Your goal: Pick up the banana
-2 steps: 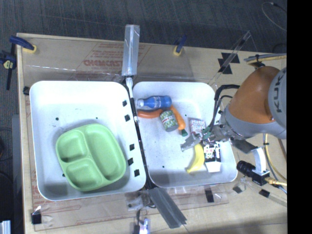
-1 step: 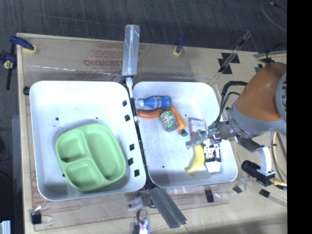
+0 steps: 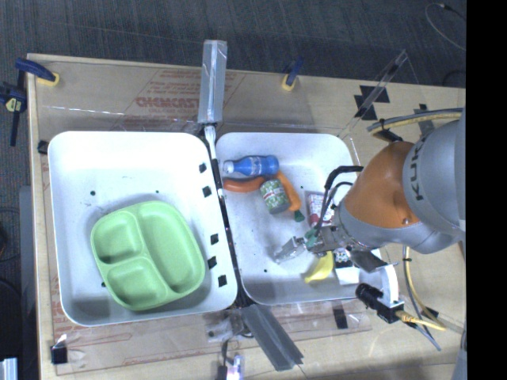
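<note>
One grey arm (image 3: 412,196) bent low over the right bin (image 3: 261,287), gripper (image 3: 305,245) just left of the banana (image 3: 320,269), finger state unclear, banana by the bin's front-right corner.

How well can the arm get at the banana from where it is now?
Probably well. The gripper is low in the right bin, right beside the banana, and nothing lies between them. The can, bottle and carrot sit farther up the bin.
</note>
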